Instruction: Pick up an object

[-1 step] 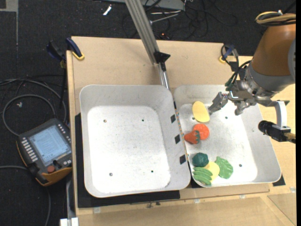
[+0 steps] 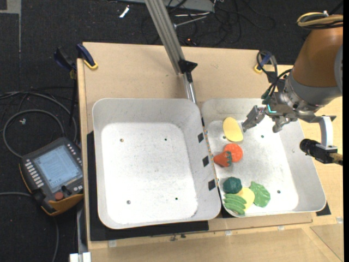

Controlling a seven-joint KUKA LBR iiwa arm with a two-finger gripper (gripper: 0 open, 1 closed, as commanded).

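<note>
My gripper (image 2: 267, 120) hangs fingers spread over the right bin (image 2: 294, 162), just right of the yellow piece (image 2: 233, 128). Below that piece lies the red-orange one (image 2: 229, 154); further below it, a green-and-yellow cluster (image 2: 246, 194).

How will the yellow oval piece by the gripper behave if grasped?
The yellow piece looks smooth and rounded, so it may slip from the gripper. It seems flattish, so unlikely to roll. Probably a light plastic toy; a push may slide it toward the tomato.
</note>
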